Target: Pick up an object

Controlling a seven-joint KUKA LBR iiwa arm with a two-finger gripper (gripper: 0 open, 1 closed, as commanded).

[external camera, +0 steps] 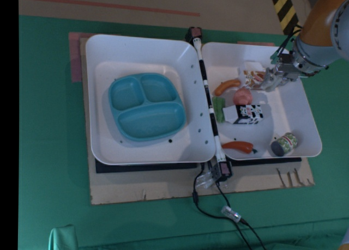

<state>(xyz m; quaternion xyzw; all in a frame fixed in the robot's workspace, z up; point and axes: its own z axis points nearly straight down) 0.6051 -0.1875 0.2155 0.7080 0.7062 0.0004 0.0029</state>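
- Gripper (271,83): low over the upper part of the right bin (305,118), tips at a small white packet with orange print (252,77); opening of the tips and any hold on the packet cannot be told.
- Arm (322,25): grey, orange band above the wrist, entering from the upper right.
- Packet: near the bin's back wall, just left of the tips.
- Orange sausage (227,86): left of the packet, lying at a slant.
- Pink ball (243,96): just below the packet.
- Milk carton with cow print (244,114): on its side, mid-bin, below the ball.
- Green piece (218,109): beside the carton's left end, near the divider.
- Red chili pepper (238,146): along the front wall.
- Small can (284,144): front right corner, tipped over.
- Left bin (103,140): contains a blue divided plate (146,106), three sections.
- Bench: green cover (49,134), cardboard under both bins, cables (218,202) at the front.
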